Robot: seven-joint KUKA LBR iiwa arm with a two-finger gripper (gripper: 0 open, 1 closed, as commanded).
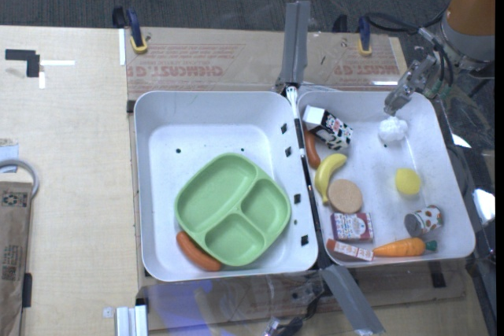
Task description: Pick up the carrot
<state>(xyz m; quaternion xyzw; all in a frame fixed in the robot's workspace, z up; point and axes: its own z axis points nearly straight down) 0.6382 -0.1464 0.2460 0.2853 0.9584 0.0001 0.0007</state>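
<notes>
Hovering over the right bin (449, 169), the claw (399, 100), grip unclear, is far from the carrot (400, 249).

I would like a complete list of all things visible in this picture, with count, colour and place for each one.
carrot: 1, orange, right bin, near edge
banana: 1, yellow, right bin, left part
yellow ball: 1, yellow, right bin, middle
round biscuit: 1, brown, beside the banana
cow-pattern carton: 1, white and black, right bin, far left
white fluffy object: 1, white, right bin, far side
divided plate: 1, green, left bin
sausage: 1, orange-red, left bin, at the plate's edge
bins: 2, white, side by side
gripper: 1, grey, above the right bin's far edge
</notes>
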